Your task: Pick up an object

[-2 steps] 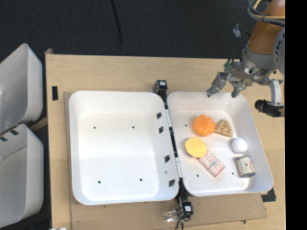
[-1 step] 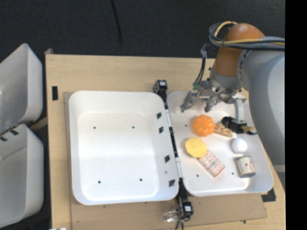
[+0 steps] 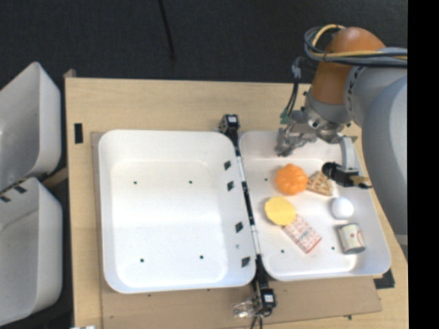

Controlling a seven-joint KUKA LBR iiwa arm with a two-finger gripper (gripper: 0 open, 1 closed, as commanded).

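On the wooden tabletop [image 3: 82,105], the left shallow white plastic bin [image 3: 110,184] sits beside the right white bin [image 3: 260,149]. In the right one lie a flat yellow round disc [image 3: 280,210], a pink patterned rectangular packet [image 3: 302,234], a bumpy orange ball [image 3: 291,179], a tan wedge [image 3: 319,183], a white egg-shaped ball [image 3: 341,207] and a small grey can [image 3: 350,238]. The gripper [image 3: 287,144] hangs just above the orange ball; whether its jaws are parted, I cannot tell.

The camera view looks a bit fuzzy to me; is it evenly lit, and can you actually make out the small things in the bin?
In the camera view, light is even and soft, the white bins bright without hard glare; shadows under the orange ball and yellow disc are faint; the whole picture is slightly blurred, so the print on the patterned packet is unreadable, and the gripper is smeared.
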